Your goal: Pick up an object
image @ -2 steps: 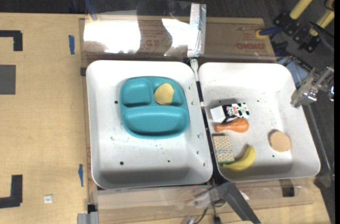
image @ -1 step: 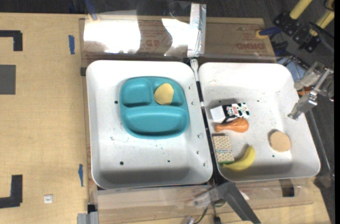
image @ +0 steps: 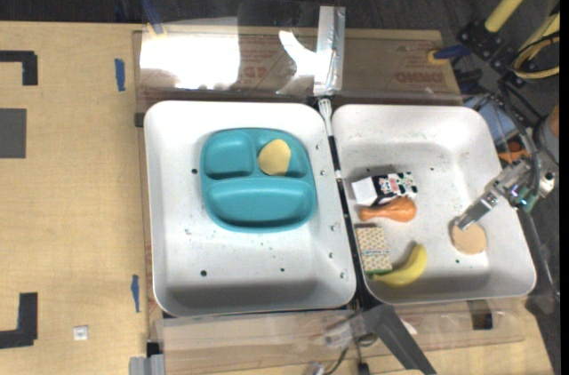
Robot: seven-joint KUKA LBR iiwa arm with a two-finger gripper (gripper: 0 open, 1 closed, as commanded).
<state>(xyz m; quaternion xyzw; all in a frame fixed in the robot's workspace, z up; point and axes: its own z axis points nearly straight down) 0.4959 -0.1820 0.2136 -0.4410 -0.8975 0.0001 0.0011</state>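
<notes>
Approach step: gripper (image: 468,218) just above flat tan round disc (image: 470,240); grip state unreadable. Next, you descend, close.

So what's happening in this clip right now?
The arm's hand is down in the right bin, right at a tan round disc near the bin's right side; whether it grips it is unclear. Further left in that bin lie a banana, a waffle-patterned piece, an orange drumstick toy and a small black-and-white box. The left bin holds a teal divided plate with a yellow piece in it.
</notes>
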